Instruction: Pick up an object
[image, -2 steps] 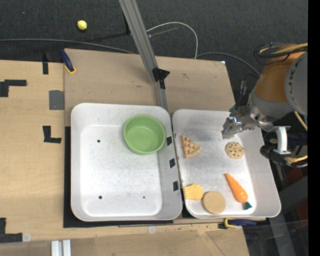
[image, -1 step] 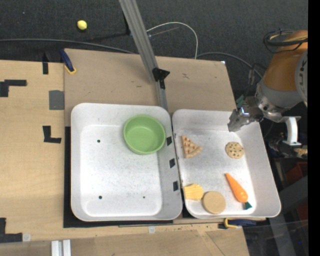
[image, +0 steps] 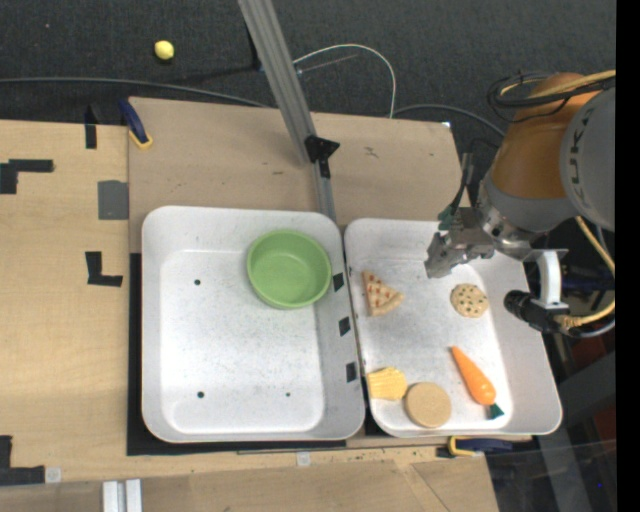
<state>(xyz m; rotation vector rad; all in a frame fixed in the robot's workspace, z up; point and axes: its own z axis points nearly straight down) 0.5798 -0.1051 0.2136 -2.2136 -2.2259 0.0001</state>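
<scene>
The right bin (image: 400, 240) holds a pizza slice (image: 379, 294), a chocolate-chip cookie (image: 468, 300), an orange carrot (image: 472, 374), a yellow ridged chip (image: 387, 383) and a round tan biscuit (image: 428, 404). My gripper (image: 444, 262) hangs over the upper part of this bin, just up and left of the cookie and to the right of the pizza slice. Nothing shows between its fingers. A green bowl (image: 289, 268) sits upright in the left bin (image: 190, 330), near its upper right corner.
A grey metal pole (image: 285, 85) slants down from the top to the divide between the bins. Cables loop across the dark floor behind the bench. A small yellow ball (image: 164, 49) lies on the floor at top left.
</scene>
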